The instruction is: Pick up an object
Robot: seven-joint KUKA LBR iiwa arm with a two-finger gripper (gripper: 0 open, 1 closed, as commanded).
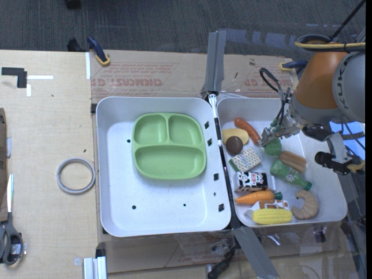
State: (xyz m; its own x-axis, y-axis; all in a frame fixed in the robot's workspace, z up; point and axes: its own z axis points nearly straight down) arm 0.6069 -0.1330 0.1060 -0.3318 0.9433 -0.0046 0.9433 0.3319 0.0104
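Now | two-finger metal gripper (273, 134) low in right white bin (337, 205) | beside small round green toy (273, 148) | finger state unclear

Two bins sit side by side. A divided plate (169, 146) lies in the left bin (110, 173). Toy foods crowd the right bin (334, 205). A tape ring (75, 175) lies left of both.

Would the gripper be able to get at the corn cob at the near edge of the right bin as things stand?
Probably yes. The corn cob lies uncovered in the right bin, with the carrot and croissant close beside it but nothing on top. The gripper sits farther back in that bin.
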